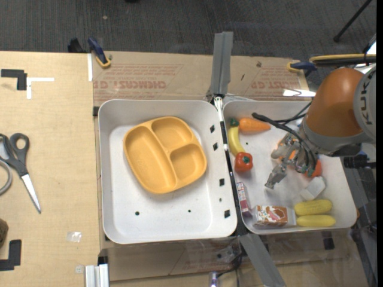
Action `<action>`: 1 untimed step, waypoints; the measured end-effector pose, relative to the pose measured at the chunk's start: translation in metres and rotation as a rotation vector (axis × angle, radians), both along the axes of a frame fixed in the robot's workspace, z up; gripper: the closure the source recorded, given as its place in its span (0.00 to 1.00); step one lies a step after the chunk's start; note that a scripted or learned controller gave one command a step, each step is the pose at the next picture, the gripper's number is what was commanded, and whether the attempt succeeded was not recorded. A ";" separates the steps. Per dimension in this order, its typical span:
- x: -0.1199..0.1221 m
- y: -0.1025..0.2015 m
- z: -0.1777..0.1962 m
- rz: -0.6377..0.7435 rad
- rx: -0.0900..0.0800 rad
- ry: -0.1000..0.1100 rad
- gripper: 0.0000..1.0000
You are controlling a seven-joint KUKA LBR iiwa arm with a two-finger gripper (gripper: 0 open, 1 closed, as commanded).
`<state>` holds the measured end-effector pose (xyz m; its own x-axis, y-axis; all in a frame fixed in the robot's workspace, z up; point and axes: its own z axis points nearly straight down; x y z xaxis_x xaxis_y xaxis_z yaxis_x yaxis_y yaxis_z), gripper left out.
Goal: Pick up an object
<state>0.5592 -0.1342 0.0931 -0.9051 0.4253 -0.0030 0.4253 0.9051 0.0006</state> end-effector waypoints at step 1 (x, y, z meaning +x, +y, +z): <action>0.046 0.005 0.000 -0.110 -0.001 -0.002 0.00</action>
